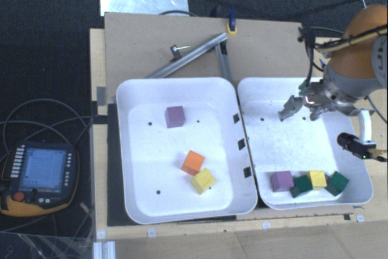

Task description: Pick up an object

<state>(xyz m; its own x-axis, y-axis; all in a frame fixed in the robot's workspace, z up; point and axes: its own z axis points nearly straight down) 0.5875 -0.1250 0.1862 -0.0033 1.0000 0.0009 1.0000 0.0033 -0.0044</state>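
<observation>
Camera view: we see the jaws (301,107) spread apart, holding nothing, above the right bin (267,94), toward its far side. Along that bin's near wall sit a purple cube (281,180), two green cubes (300,185) and a yellow cube (317,178). The left bin (130,130), beside the right bin, holds three more cubes.

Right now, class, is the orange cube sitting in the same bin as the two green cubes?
No. The orange cube lies in the left bin, while both green cubes sit in the right bin.
</observation>
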